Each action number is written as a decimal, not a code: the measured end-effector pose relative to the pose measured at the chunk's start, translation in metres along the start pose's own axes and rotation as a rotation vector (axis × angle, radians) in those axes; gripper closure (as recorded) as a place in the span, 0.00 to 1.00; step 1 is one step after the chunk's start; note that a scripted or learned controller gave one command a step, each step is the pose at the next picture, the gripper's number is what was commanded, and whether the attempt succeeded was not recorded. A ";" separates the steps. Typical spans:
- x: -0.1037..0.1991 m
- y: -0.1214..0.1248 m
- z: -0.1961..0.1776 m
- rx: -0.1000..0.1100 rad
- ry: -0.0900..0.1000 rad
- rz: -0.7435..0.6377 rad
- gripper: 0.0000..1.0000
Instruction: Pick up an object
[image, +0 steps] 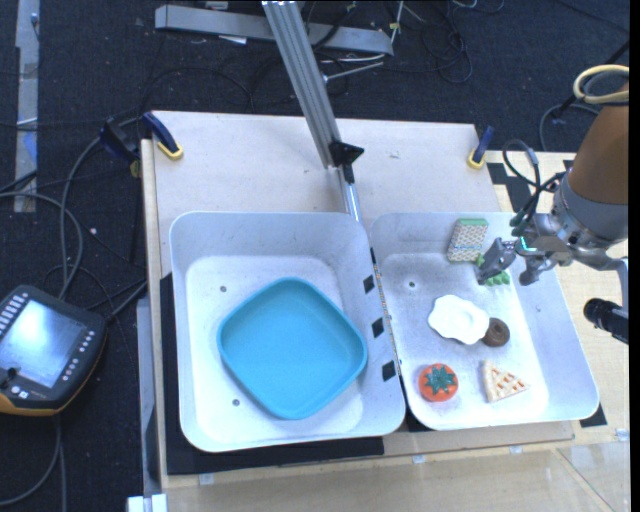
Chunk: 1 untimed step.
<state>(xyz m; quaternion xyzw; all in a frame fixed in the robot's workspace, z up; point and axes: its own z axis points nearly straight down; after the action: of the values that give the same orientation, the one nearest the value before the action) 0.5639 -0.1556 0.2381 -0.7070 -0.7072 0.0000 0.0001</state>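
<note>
The claw (500, 262) hangs over the upper right part of the right shallow white bin (565, 345), with the grey arm and its orange band (605, 150) rising away at its 2 o'clock. Whether it is apart or together cannot be told. A small green object (495, 278) shows right at its tip, too blurred to identify or to say whether it is gripped.

Just beside the claw at 10 o'clock lies a small speckled green-and-tan rectangular sponge-like block (466, 240). At 7 o'clock, a little apart, rests a white rounded flat piece (458, 318), and a small brown round doughnut-shaped toy (496, 332) touches its right edge, at the claw's 6 o'clock. Farther down sit a red tomato-like round toy with a green top (438, 381) at 7 o'clock and a tan triangular lattice pie-slice toy (503, 382) at 6 o'clock.

Well apart at 8 o'clock, the left white bin (200, 250) holds a light blue square plastic plate (290, 346). Both bins rest on the pale wooden desk (260, 165).
</note>
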 end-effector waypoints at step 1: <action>0.000 0.000 0.000 0.000 0.000 0.000 0.00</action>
<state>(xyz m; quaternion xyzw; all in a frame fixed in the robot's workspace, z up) 0.5639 -0.1556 0.2380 -0.7070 -0.7072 0.0000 0.0001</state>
